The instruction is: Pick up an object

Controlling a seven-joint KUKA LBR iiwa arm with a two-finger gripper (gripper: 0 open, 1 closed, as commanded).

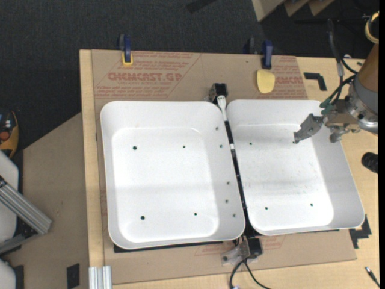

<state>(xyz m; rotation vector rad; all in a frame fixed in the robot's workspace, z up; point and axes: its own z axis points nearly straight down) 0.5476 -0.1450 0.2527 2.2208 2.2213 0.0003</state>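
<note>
My gripper (317, 135) hangs over the far right part of the right white bin (337, 218), reaching in from the right edge. Its two grey fingers (305, 128) stand apart, so it is open with nothing between them. A small pale yellow object (265, 81) lies on the brown board beyond the right bin's far rim, to the upper left of the gripper and well apart from it. The left white bin (114, 161) sits beside the right one.
Both bins rest on a brown board (180, 71) held by two blue clamps (125, 44) at its far edge. A black cable with a connector (218, 92) runs down the seam between the bins. A grey rail (24, 209) lies at the left.
</note>
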